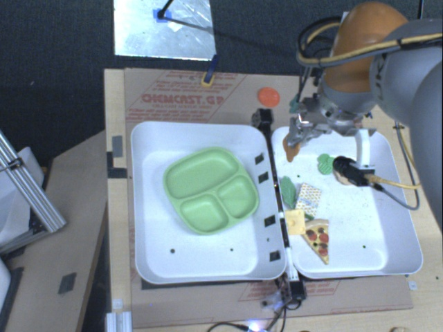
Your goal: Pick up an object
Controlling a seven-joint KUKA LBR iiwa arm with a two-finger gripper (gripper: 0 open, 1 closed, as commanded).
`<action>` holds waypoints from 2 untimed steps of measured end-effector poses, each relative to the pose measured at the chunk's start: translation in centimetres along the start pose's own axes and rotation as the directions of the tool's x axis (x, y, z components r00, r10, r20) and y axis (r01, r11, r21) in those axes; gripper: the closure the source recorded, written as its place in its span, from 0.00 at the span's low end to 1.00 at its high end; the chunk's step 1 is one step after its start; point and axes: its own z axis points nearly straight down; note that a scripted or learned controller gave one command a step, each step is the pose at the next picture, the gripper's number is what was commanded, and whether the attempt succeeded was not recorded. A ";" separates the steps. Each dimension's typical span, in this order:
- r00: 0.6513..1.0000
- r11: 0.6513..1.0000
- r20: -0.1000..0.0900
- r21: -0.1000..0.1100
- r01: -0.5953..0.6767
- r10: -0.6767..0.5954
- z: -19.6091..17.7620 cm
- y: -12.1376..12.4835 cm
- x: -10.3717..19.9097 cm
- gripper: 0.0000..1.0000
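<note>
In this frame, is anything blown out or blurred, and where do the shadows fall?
Camera view: the foil sheet at the top glares; the white bins are bright but hold detail; the green tray and pizza slice read sharp; the arm looks soft; shadows are faint, just beneath the toys.

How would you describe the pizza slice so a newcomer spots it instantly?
Start at the right white bin, the one the arm reaches over. Along its left side, near the front, lies the toy pizza slice, just below a yellow cheese piece. It is the only wedge there with red pepperoni dots.
</note>
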 end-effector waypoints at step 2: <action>1.000 1.000 0.000 0.001 -0.003 0.003 -1.4 -0.5 -0.5 1.00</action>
